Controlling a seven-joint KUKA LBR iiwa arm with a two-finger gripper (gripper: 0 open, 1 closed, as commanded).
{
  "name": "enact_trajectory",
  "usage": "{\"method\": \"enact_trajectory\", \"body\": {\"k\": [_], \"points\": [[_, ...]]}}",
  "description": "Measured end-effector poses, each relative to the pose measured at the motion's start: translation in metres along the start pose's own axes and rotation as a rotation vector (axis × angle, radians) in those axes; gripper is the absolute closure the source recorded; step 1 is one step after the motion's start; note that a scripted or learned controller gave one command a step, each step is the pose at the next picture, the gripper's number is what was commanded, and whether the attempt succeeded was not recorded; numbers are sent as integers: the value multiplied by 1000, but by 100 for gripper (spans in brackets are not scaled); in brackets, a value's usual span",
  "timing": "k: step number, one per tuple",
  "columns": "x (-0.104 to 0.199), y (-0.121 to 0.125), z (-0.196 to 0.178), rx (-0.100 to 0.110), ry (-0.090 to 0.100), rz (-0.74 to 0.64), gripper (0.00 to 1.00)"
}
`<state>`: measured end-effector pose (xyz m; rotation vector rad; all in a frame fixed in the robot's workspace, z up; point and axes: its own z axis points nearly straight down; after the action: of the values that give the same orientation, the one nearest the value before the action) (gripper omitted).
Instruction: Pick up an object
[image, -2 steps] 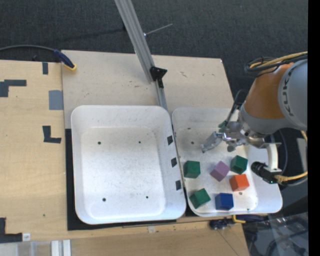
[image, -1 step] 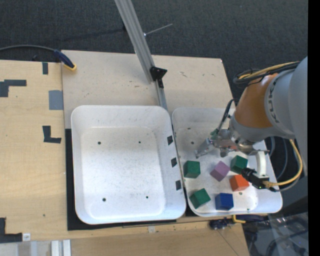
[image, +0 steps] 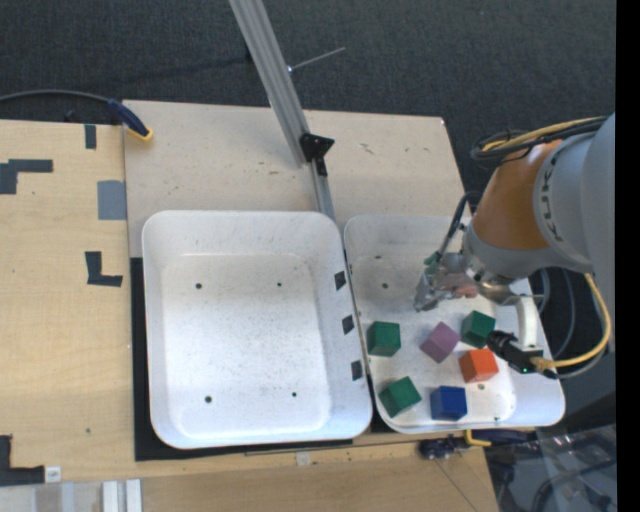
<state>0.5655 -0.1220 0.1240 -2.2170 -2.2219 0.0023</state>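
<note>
In the right bin (image: 400, 245) lie several small blocks: a green one (image: 384, 338), a purple one (image: 439, 342), a dark green one (image: 478, 326), an orange one (image: 478, 365), a blue one (image: 449, 402) and another green one (image: 400, 395). My gripper (image: 432, 296) hangs low over the bin's middle, just above and left of the purple block. The wrist and the orange band (image: 510, 205) rise to its upper right.
The left bin (image: 240, 330) stands beside the right one. A slanted metal pole (image: 285, 95) crosses the bench behind the bins. Cables (image: 575, 350) run along the right bin's right side.
</note>
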Motion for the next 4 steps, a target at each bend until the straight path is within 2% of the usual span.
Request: {"method": "enact_trajectory", "body": {"k": [2,3,4], "points": [[-3,1,-116,-8,-2,0,100],[50,-6,-104,-1,0,-3,100],[107,-15,-114,-1,2,-5,100]]}}
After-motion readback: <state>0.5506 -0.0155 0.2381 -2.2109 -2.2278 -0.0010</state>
